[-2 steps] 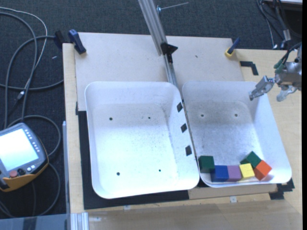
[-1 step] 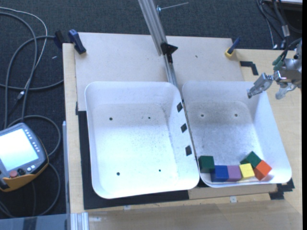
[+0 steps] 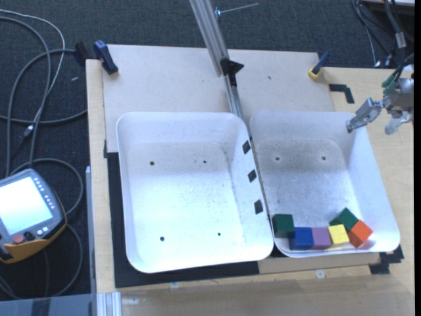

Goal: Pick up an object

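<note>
nearest you, well below the pincer and along the front wall of the right bin [image 3: 368,170], sits a tight row of small blocks: dark green block [image 3: 283,224], blue block [image 3: 303,237], purple block [image 3: 321,236], yellow block [image 3: 338,234], orange block [image 3: 360,233], with a second green block [image 3: 345,216] tucked just behind the yellow and orange ones. they look like light, rigid cubes with flat faces, probably easy to pinch but likely to skid on the smooth white floor. your cleanest target, i'd say, is the dark green block at the end of the row farthest to the pincer's left, since one side is free; take it across its two open faces. the others touch their neighbours, so fingers may jam. left of all that, the left bin [image 3: 131,176] holds no blocks. now farther back: the gripper [image 3: 376,114] hovers over the right bin's far right rim, fingers spread apart, nothing between them, well apart from the blocks.
</note>
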`<act>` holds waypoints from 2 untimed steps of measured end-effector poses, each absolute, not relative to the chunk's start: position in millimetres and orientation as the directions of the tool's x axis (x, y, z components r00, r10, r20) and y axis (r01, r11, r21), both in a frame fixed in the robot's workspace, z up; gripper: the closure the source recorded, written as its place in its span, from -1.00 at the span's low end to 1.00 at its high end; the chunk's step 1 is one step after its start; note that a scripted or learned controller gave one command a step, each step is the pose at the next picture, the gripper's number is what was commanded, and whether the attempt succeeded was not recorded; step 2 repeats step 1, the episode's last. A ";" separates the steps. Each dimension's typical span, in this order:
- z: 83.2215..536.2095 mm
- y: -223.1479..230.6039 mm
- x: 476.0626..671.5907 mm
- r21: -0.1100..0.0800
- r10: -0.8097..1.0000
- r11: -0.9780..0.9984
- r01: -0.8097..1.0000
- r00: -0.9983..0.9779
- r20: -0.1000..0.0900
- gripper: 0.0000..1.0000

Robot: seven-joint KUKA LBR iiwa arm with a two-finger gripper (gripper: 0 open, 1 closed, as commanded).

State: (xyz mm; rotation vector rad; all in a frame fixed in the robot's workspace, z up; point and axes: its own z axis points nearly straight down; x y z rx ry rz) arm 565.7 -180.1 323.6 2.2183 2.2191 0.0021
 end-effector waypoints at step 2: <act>132.0 -211.5 558.9 -0.010 1.000 -0.001 1.000 0.001 0.003 -1.00</act>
